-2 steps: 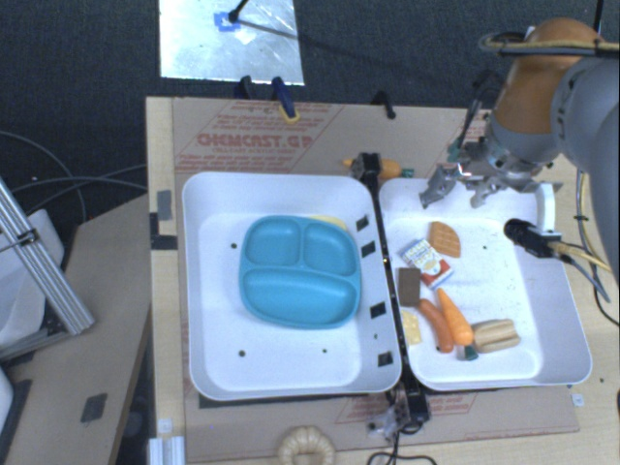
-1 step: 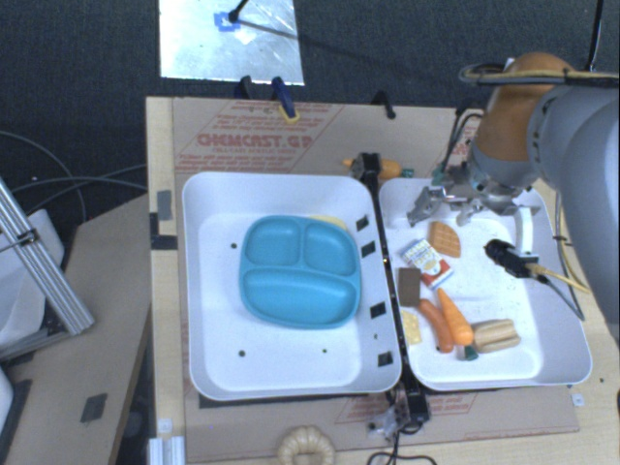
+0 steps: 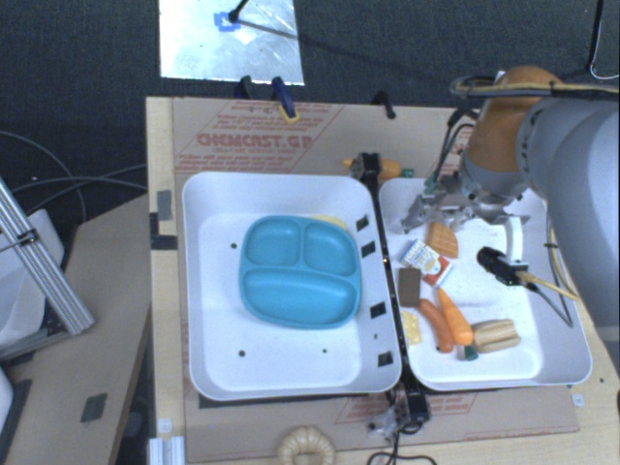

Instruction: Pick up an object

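Observation:
My gripper hangs low over the far left part of the right bin, with the grey arm and its orange band behind it. Just below it lies a flat orange cracker-like piece, very close to the gripper. Beside that sit a white patterned packet and a brown block. Two orange carrots and a tan hot dog bun lie nearer the front. A yellow slice rests by the bin's left wall.
The left bin holds a blue divided plate. A black part with a thin yellow cable hangs from the arm over the right bin's middle. A yellow object sits behind the bins.

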Motion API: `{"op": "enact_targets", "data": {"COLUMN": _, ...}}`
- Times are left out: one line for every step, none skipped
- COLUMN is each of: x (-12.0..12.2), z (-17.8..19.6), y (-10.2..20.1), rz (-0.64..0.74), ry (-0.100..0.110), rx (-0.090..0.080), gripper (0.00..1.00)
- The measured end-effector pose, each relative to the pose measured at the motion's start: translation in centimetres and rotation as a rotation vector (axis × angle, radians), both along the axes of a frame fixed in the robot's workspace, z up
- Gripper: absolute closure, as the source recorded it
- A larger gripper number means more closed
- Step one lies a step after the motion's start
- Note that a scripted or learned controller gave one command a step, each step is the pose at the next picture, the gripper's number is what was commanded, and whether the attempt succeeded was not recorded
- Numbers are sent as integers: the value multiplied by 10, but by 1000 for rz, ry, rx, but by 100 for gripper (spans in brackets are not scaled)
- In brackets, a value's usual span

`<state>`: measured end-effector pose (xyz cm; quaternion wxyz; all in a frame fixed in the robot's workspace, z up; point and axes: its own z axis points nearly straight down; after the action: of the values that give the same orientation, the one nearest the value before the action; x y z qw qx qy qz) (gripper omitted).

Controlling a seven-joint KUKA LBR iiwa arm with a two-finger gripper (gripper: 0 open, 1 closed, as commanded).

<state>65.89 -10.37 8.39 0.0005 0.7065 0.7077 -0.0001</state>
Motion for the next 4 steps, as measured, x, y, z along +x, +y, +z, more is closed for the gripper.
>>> {"op": "enact_targets", "data": {"x": 2, "z": 13, "y": 0, "rz": -1, "ry": -5, "rx": 0, "gripper": 100}}
{"op": "enact_targets", "data": {"x": 2, "z": 78, "y": 3, "rz": 2, "ry": -7, "rx": 0, "gripper": 100}}
{"op": "enact_targets", "data": {"x": 1, "z": 121, "y": 2, "rz": 3, "ry": -5, "rx": 1, "gripper": 100}}
{"op": "enact_targets", "data": {"x": 3, "z": 142, "y": 2, "rz": 3, "ry": -4, "rx": 1, "gripper": 100}}
